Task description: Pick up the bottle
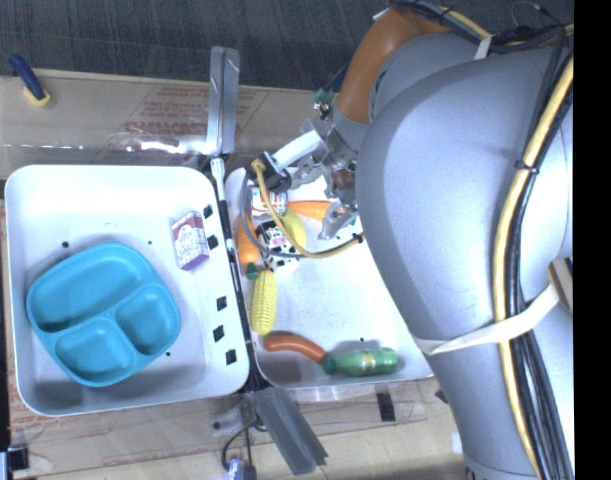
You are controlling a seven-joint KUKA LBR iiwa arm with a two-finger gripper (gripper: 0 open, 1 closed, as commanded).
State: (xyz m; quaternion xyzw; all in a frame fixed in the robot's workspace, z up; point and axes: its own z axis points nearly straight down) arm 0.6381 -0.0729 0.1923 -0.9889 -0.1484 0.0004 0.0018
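from my feed the arm (465, 208) comes in from the right and covers most of the right bin (315, 313), orange band (370, 58) showing near the top. gripper (320, 193) is down over the far end of that bin, close to the divider side. can't tell how the jaws stand, too much clutter and cabling around them, so no call on whether anything is gripped.

bottle (363, 362) is green, lying on its side at the near end of the right bin, close to the near wall, well apart from the gripper. its right end runs under the edge of the arm body in this view.

just left of the bottle there's an orange-red sausage-looking piece (293, 345), the two nearly end to end. a corn cob (263, 301) lies lengthwise along the bin's left wall, between that piece and the gripper area. up by the gripper i see a carrot (310, 209), a yellow banana-like item (293, 230), another orange thing (247, 246) against the left wall and a small black-and-white object (276, 242); they're bunched together and i can't separate what touches what.

left bin (45, 183) has a blue divided tray (100, 313) in its near-left part and a small purple-and-white carton (189, 240) lying near the right wall, apart from the tray.
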